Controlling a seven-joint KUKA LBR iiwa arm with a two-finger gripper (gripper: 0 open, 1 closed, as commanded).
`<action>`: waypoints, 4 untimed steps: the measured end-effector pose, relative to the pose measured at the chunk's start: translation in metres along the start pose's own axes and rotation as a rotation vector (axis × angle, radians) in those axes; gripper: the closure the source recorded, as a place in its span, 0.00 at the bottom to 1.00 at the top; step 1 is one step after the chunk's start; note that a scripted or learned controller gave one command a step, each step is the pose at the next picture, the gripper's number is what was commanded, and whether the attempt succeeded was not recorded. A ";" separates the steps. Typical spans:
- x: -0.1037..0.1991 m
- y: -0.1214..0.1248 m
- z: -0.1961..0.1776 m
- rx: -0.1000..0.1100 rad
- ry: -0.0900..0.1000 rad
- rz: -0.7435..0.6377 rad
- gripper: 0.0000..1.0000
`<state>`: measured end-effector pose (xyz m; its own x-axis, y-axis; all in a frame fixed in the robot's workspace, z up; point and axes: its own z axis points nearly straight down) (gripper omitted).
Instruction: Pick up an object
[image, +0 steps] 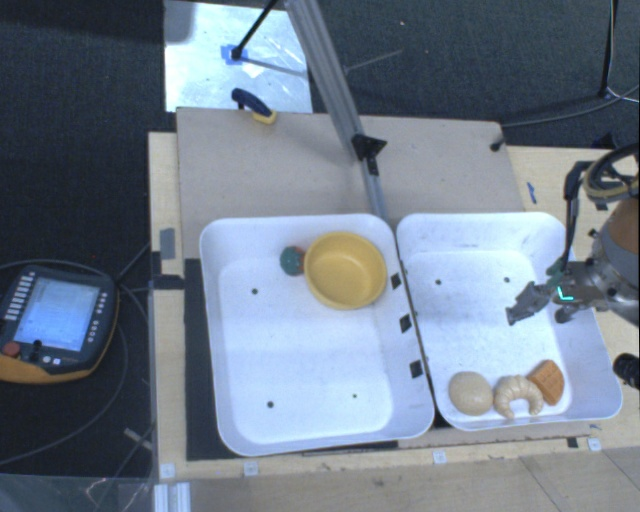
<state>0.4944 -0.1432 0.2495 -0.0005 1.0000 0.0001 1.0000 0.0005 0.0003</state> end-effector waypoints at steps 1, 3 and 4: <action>0.000 0.000 0.000 -0.001 0.000 0.000 0.00; 0.003 0.004 0.107 0.004 0.000 0.001 0.00; 0.003 0.003 0.159 0.004 0.001 0.001 0.00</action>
<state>0.4974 -0.1401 0.0901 0.0001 1.0000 0.0009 1.0000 -0.0001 -0.0038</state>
